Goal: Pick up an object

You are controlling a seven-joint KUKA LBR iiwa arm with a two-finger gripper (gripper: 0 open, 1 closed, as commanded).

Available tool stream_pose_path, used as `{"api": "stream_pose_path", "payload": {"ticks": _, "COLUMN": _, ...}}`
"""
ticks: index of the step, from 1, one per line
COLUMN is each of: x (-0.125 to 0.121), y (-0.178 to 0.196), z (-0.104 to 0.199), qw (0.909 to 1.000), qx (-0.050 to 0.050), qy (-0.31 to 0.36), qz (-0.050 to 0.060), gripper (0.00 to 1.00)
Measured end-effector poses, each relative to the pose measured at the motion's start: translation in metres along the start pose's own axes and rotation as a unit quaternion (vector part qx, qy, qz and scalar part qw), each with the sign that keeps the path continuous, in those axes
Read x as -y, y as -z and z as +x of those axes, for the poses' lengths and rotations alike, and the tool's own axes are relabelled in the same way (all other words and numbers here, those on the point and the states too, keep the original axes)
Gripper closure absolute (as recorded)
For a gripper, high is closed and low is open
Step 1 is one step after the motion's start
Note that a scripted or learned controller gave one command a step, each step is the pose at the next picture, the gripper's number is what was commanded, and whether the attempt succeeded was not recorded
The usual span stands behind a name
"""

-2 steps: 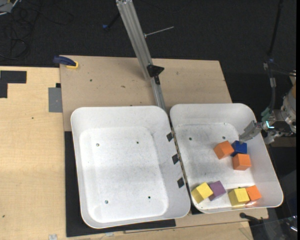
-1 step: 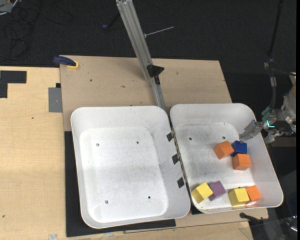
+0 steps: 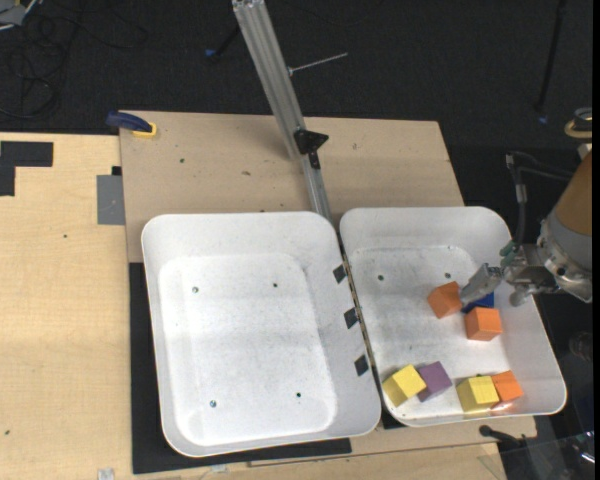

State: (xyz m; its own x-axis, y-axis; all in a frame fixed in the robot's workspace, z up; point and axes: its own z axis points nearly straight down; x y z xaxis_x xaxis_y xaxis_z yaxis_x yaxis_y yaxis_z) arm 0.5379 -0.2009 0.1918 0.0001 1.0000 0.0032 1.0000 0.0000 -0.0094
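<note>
My gripper (image 3: 483, 286) sits low in the right bin (image 3: 410, 233); I cannot tell its jaw state. Nearest targets: an orange cube (image 3: 443, 299), a blue block (image 3: 479, 302) partly hidden beneath me, and another orange cube (image 3: 484, 323). Risk: tight clustering invites a nudge or double catch. The bin's right rim is close; open floor lies leftward.

Grey metal arm (image 3: 570, 230) with a wide orange band just above the wrist, ending in a boxy silvery gripper (image 3: 477, 288) with pale grey fingers and a few darker bits and small fittings around the wrist block.
</note>
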Motion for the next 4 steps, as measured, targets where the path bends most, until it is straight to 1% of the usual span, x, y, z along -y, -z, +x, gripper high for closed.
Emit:
{"api": "stream_pose_path", "payload": {"ticks": 1, "x": -0.007, "y": -0.052, "z": 0.007, "qw": 1.0, "qx": 0.0, "qy": 0.0, "qz": -0.001, "gripper": 0.0}}
{"api": "stream_pose_path", "payload": {"ticks": 2, "x": -0.008, "y": -0.078, "z": 0.006, "qw": 1.0, "qx": 0.002, "qy": 0.0, "qz": -0.005, "gripper": 0.0}}
{"api": "stream_pose_path", "payload": {"ticks": 3, "x": -0.006, "y": -0.071, "z": 0.005, "qw": 1.0, "qx": 0.001, "qy": -0.003, "qz": -0.002, "gripper": 1.0}}
{"api": "stream_pose_path", "payload": {"ticks": 4, "x": 0.0, "y": -0.014, "z": -0.004, "qw": 1.0, "qx": 0.002, "qy": -0.003, "qz": -0.006, "gripper": 1.0}}
